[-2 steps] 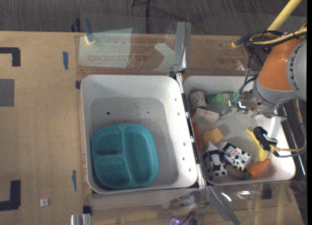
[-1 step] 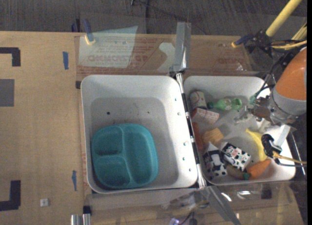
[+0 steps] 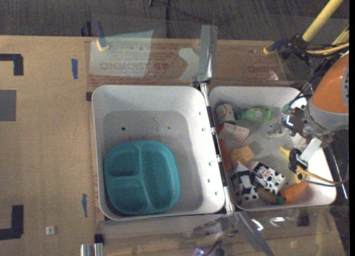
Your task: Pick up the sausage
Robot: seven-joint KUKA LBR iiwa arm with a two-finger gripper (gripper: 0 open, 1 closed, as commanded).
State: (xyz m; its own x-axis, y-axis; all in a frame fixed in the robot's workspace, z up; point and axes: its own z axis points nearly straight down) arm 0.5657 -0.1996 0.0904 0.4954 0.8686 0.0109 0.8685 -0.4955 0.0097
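We judge the brown sausage [image 3: 269, 196], at the right bin's [image 3: 249, 90] front wall beside a carrot [image 3: 294, 191], light, soft and slick, best pinched mid-length; gripper [image 3: 285, 124] over that bin, grip state we cannot tell.

Here is the flat tan bench [image 3: 44, 155], carrying two shallow white plastic bins side by side: the left bin [image 3: 145, 98] and the right bin [image 3: 256, 91], rims meeting in the middle. On the bare surface to the left sit black angular tape marks [image 3: 13, 64], a grey square patch [image 3: 6, 105] and short blue tape strips [image 3: 74, 68]. A printed brown cardboard sheet [image 3: 133, 65] lies flat just behind the bins.
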